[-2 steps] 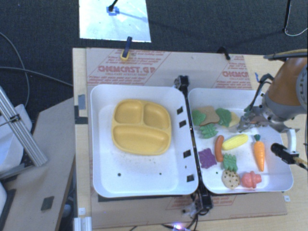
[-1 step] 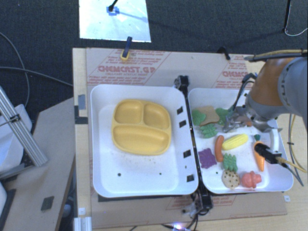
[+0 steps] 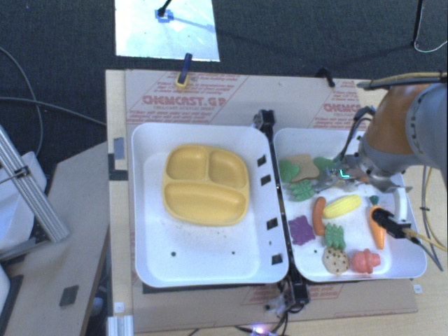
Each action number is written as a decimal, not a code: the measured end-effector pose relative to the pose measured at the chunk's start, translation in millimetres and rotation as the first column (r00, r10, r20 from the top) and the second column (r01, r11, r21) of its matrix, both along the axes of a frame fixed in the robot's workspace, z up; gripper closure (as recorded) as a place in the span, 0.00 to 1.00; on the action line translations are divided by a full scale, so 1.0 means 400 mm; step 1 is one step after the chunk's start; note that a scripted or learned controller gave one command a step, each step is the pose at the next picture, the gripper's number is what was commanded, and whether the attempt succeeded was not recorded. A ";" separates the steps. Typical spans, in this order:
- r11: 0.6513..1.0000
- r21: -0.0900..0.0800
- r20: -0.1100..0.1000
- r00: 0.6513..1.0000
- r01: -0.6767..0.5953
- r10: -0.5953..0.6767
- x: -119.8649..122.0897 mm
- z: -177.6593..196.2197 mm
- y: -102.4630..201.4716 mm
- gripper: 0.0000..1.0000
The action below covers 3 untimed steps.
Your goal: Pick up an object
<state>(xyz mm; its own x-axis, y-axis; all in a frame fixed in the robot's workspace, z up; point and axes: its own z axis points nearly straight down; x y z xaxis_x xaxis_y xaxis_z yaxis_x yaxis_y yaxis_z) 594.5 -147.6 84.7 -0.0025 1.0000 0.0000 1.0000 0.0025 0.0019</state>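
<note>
arm [image 3: 413,128] cut by right edge | tool [image 3: 329,180] fingers indistinct | green toy [image 3: 325,165] partly hidden

We can read red print on the brown cardboard sheet [image 3: 210,93] that lies under the two white bins; above the left bin [image 3: 140,187] we make out a word that looks like "CHEMCAST", followed by letters that seem to be "G P", with a smaller line of red print beneath it that is too fine for us to read; the same red "CHEMCAST" lettering appears again above the right bin [image 3: 409,261], set at a slant and partly hidden by the arm, so we catch only its first letters; fainter red print shows on the cardboard's front edge, below the bins, and we cannot read it.
</note>
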 end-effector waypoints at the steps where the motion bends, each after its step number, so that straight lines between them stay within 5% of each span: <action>1: 1.000 0.014 0.004 1.000 -0.004 0.004 -0.103 0.005 -0.132 0.00; 2: 1.000 0.003 0.005 1.000 -0.006 0.006 -0.102 0.030 -0.136 1.00; 3: 1.000 0.001 0.007 1.000 -0.010 0.010 0.012 0.165 0.043 1.00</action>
<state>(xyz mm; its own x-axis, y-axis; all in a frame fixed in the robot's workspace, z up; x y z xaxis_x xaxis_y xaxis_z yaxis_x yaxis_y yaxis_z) 599.5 -130.4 150.7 -0.0121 0.9999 0.0006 0.9999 0.0121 0.0090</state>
